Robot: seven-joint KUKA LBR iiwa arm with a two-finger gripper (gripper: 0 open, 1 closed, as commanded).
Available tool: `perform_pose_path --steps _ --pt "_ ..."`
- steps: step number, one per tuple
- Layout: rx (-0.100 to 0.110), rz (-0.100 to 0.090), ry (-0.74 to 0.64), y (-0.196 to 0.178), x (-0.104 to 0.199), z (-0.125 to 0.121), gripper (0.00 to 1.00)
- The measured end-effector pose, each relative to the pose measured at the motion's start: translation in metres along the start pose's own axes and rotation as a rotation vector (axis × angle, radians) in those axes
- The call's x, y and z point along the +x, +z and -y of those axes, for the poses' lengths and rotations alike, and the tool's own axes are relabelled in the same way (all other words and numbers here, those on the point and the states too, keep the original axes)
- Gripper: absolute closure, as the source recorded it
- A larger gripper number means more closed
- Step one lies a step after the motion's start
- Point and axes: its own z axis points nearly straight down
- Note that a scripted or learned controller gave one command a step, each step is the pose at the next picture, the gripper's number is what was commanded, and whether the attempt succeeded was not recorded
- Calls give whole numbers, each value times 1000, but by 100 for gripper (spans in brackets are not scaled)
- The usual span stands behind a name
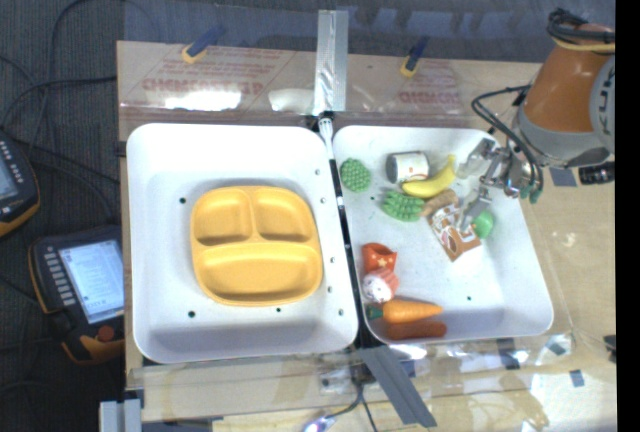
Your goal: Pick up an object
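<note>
Two white bins (150, 220) on bench, tool (478, 182) low over brown packet (455, 230), finger spread unclear.

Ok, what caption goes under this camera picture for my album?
Robot pincer reaches into the right bin of toy food, beside a banana; a yellow tray sits left.

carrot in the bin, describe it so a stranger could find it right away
Look in the right white bin, at its near edge. The long orange toy carrot lies flat there, below a red-and-white toy. No neighbour is as long or as plainly orange.
</note>
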Motion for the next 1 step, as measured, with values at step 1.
perform_pose_path --steps 1 --pt "-1 -11 20 31 45 -46 0"
